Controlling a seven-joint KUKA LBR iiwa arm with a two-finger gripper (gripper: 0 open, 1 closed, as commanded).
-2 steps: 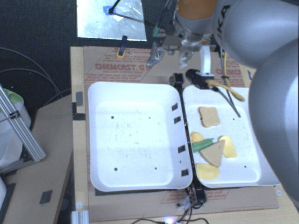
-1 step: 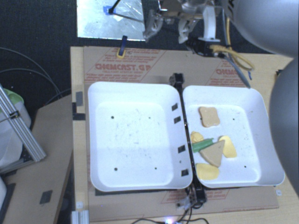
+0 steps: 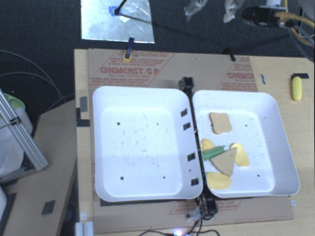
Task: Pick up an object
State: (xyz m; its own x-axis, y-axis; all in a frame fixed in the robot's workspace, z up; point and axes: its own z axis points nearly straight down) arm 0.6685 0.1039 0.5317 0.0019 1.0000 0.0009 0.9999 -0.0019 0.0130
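At the top of the frame, right of centre, the gripper [image 3: 215,6] hung over the dark floor beyond the bench, its two pale fingers [image 3: 196,4] spread apart with nothing between them. It was well apart from both bins.

Lower right, the right bin [image 3: 281,132] held all the loose objects, gathered toward its left wall. A tan bread-shaped piece [image 3: 220,123] lay nearest the bin's upper part, apart from the others. Below it, a green stick-like piece [image 3: 213,153] lay tilted across a small yellow piece [image 3: 207,144] and touched a tan wedge [image 3: 224,163]. Another yellow piece [image 3: 240,154] lay just beside the wedge on its right, and a third yellow piece [image 3: 218,181] sat just below the wedge near the bin's lower edge.

The left bin [image 3: 140,141] filled the middle of the frame, touching the right bin along a shared edge with dark clips. On the bench [image 3: 197,68] at the far right lay a small yellow object [image 3: 296,88]. A shiny metal sheet [image 3: 117,13] lay at upper left.
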